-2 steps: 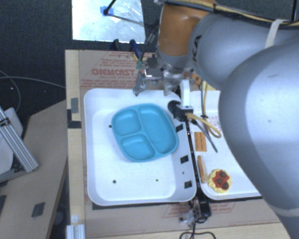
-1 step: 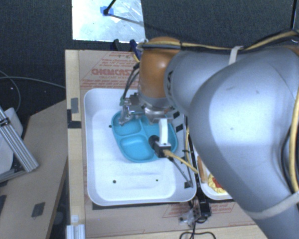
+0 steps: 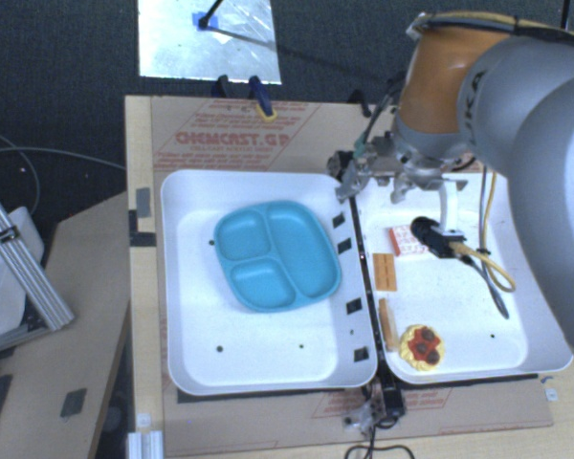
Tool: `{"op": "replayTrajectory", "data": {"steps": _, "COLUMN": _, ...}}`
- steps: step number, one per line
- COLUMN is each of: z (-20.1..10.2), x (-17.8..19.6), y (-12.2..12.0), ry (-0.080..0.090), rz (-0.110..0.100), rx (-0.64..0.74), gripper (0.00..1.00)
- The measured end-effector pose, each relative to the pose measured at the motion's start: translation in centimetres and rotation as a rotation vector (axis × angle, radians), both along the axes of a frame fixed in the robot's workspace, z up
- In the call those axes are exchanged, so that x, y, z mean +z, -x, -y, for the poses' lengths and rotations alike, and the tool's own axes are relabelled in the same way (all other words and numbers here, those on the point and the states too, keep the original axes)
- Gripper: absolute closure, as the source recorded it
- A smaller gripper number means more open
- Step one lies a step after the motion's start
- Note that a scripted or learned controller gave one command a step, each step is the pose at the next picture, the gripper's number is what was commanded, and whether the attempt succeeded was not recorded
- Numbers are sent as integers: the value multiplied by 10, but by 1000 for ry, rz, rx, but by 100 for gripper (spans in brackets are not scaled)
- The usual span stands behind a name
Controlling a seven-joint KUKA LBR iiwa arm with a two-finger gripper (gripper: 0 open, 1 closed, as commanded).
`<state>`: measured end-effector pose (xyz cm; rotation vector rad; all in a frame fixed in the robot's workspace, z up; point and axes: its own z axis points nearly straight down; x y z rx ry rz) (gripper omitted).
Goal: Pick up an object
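I see a blue divided plate (image 3: 277,254) mid left bin (image 3: 201,352). In the right bin (image 3: 517,342), a pizza toy (image 3: 422,346) sits at six o'clock, an orange block (image 3: 385,273) at nine, and the arm (image 3: 459,65) at twelve.

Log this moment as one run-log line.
task: pick up an object | gripper: over far end of right bin | right bin: pizza toy, red-white box | left bin: blue plate

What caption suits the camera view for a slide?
Grey arm reaches over the right bin; blue divided plate lies in the left bin.
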<state>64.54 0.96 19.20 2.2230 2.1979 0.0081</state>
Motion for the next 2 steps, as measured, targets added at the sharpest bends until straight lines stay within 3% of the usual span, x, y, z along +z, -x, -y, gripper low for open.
{"op": "replayTrajectory", "data": {"steps": 1, "z": -11, "x": 4, "y": 2, "ry": -7, "rz": -9, "rx": 15, "gripper": 100}}
{"op": "replayTrajectory", "data": {"steps": 2, "z": -54, "x": 112, "y": 86, "ry": -12, "rz": -5, "rx": 20, "gripper": 100}}
